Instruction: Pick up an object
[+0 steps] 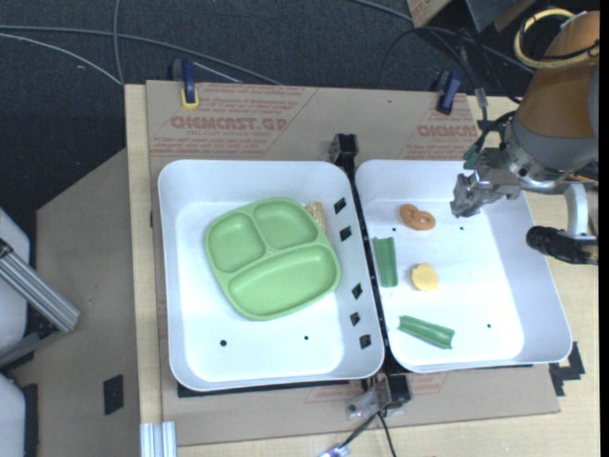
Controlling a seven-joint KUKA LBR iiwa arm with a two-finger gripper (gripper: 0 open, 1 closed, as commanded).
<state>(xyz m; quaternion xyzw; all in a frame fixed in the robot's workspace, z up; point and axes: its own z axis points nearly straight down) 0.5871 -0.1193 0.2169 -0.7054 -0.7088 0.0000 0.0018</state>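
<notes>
In the right bin [514, 303] lie an orange pretzel-like piece [417, 218], a yellow round piece [424, 277], a green stick [385, 261] by the divider, and a green bean-shaped piece [426, 330] near the front. My gripper [465, 201] hangs over the back of the right bin, just right of the orange piece and apart from it. Nothing shows between its tips.
The left bin [190, 331] holds a green divided plate [272, 256] with a small tan piece [315, 216] at its back right edge. A black-clipped divider [357, 255] runs between the bins. Blue clamps [190, 84] sit at the board's back edge.
</notes>
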